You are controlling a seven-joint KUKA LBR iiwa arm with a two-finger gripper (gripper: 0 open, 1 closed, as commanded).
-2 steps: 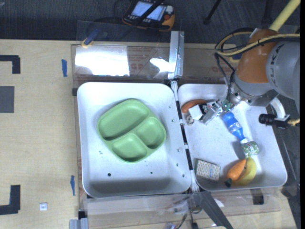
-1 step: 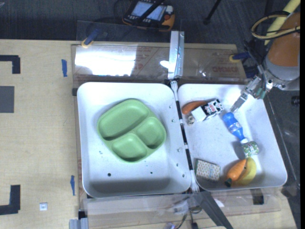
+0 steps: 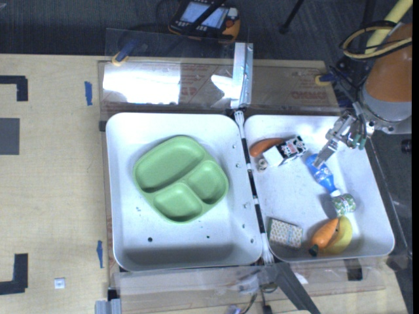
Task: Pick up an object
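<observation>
Right bin [image 3: 376, 195]: blue plastic bottle [image 3: 322, 173] lying mid-bin, gripper [image 3: 326, 153] at its upper end, fingers apparently closed around it, though contact is hard to confirm. Banana [image 3: 337, 234] lower right. Best practice: lift straight, slowly, keeping the bottle level.

The 2 bins [image 3: 124, 136] were plain white. A pale green divided plate [image 3: 181, 178] lay in the left one. The right one had a blue bottle [image 3: 321, 171], a yellow banana [image 3: 338, 235], an orange piece [image 3: 323, 233], a speckled tan pad [image 3: 286, 232] and a black-and-white item [image 3: 290, 148]. The arm's band [image 3: 391, 77] was orange.
</observation>
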